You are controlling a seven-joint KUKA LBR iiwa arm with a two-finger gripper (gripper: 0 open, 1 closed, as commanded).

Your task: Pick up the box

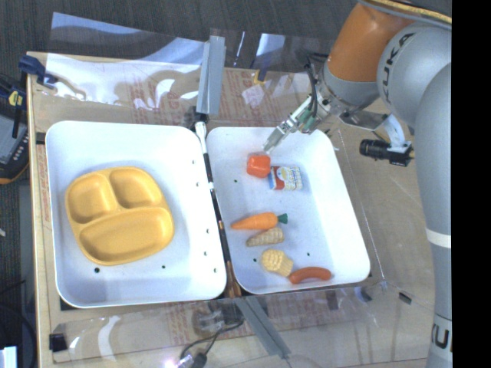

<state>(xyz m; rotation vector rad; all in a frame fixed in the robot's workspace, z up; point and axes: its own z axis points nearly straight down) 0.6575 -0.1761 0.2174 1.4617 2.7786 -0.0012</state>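
The box (pixel 287 178) is small and white with red and blue print. It lies flat in the upper part of the right bin (pixel 349 228). A red-orange toy piece (pixel 258 165) touches its left side. My gripper (pixel 275 138) reaches in from the upper right, slanting down and to the left. Its tip hangs just above the red-orange piece, up and to the left of the box. Nothing is visibly held by it.
Lower in the right bin lie a carrot (pixel 257 221), a tan piece (pixel 265 238), a yellow ridged piece (pixel 276 263) and a red sausage (pixel 310 274). A yellow compartment plate (pixel 119 213) sits in the left bin (pixel 61 140). The arm's orange band (pixel 364 41) looms at upper right.
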